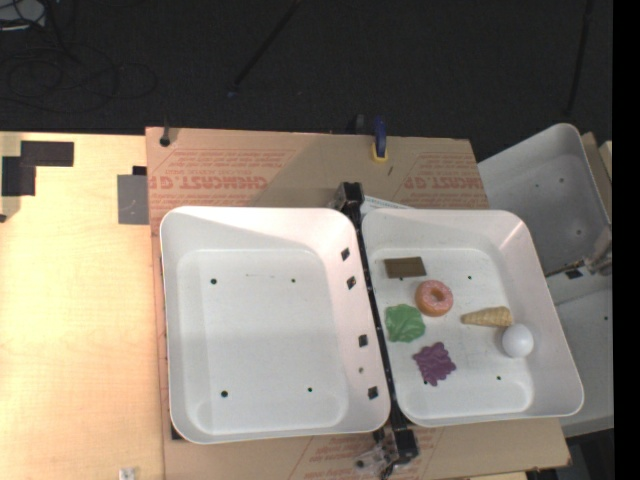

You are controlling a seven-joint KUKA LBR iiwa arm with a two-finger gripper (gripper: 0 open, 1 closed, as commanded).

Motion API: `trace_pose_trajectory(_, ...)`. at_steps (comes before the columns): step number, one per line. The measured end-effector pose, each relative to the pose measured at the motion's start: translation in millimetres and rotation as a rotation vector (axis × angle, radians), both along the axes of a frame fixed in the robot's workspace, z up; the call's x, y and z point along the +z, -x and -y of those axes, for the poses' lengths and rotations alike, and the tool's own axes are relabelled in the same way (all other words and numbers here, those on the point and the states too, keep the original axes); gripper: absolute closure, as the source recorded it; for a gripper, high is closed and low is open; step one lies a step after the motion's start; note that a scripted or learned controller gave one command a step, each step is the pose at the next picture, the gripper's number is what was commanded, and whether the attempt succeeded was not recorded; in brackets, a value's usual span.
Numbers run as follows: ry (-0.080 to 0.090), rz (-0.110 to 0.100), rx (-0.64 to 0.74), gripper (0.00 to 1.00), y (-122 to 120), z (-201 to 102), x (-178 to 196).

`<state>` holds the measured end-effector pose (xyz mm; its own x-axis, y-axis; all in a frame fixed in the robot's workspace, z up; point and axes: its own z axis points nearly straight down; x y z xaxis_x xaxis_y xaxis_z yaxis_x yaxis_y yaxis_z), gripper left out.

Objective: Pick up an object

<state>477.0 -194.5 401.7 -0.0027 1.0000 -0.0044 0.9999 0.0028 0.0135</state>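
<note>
Pink doughnut (434,297) is sitting in the right bin (545,278), brown block (405,267) lying behind it, green lump (404,323) lying left of it (purple cluster (434,362) nearer), cone (487,317) and white ball (517,341) lying right of it

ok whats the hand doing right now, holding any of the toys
Hand: its state cannot be told from this view. The donut, cone and ball lie in the right bin.

- both bins (262,230) plain white
- donut (434,297) pinkish orange
- leafy thing (404,322) green
- grape bunch (434,362) purple
- cone (487,317) tan
- ball (517,341) white
- little block (404,267) brown
- cardboard (300,168) brown, red lettering
</note>
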Motion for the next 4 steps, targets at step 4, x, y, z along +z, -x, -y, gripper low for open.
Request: trace_pose_trajectory(4,0.001,0.002,0.0,1.0,0,7,53)
